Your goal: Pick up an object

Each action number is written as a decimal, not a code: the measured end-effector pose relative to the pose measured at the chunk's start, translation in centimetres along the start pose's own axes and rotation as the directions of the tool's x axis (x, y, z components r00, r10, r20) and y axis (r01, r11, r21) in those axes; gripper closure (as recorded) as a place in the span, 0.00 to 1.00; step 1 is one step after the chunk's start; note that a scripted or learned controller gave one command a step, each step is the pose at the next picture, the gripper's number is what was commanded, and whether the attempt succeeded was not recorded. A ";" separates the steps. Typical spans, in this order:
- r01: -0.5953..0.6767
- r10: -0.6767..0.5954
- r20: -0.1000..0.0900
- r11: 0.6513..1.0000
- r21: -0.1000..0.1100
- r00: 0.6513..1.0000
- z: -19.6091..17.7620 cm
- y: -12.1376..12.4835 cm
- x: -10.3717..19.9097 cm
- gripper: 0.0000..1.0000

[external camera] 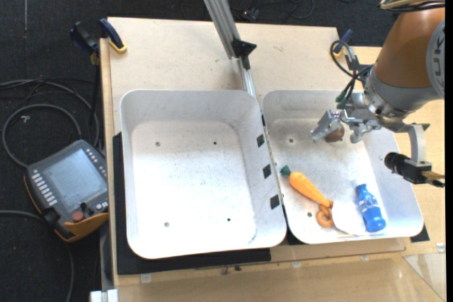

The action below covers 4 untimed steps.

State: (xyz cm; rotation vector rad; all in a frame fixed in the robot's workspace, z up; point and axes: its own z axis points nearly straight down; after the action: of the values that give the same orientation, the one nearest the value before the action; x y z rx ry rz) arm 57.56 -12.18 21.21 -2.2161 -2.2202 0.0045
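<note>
My gripper (340,129) hangs over the back half of the right bin (301,101), below the orange band of the arm (414,46). A small brown object (334,134) shows between the two grey fingers, which are shut on it. Nearer the front of the same bin lie an orange carrot with a green top (308,187), a small brown ring (324,217), a white disc (345,221) and a blue bottle (369,208). All of these are well in front of the gripper and apart from it.
The left bin (187,173) stands beside the right one, sharing a raised middle wall (265,152). An aluminium rail (216,0) slants down to the bins' back edge. A black fitting (403,165) juts over the right rim. A teach pendant (67,184) lies on the floor at left.
</note>
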 end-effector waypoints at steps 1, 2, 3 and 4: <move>-0.002 0.002 0.001 1.000 -0.004 1.000 -0.2 0.0 0.0 0.00; -0.001 0.001 0.001 1.000 0.000 1.000 4.4 0.7 0.4 0.00; -0.003 0.003 0.001 1.000 0.000 1.000 9.0 0.0 0.3 0.00; -0.002 0.002 0.001 1.000 -0.004 1.000 11.8 0.0 0.4 0.00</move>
State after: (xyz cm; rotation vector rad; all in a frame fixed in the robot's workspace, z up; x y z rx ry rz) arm 57.49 -11.81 9.45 -2.2212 -2.2208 0.0010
